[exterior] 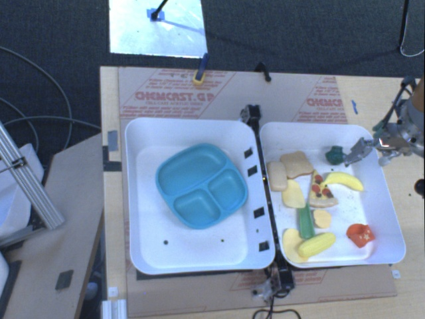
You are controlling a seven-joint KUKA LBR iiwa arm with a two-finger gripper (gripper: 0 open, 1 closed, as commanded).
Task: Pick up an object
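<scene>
Seen from above, the jaws (364, 149) hang over the right bin's (385, 198) upper right edge; whether they are released or clenched cannot be told. Just beside them lies a green toy (335, 155). The left bin (143, 198) holds a blue plate (201, 185).

I count two white bins, the left bin (143, 198) and the right bin (382, 208), side by side. One blue divided plate (201, 185) with three compartments lies in the left bin. Taking the pizza slice (322, 193) as my landmark, there is just that one slice; one banana (344, 179) to its right; one green piece (335, 154) above and right of it; one bread slice (297, 163) to its upper left; one red piece (360, 234) below and right; one corn cob (316, 245) below; one green stick (305, 222) below and left.
</scene>
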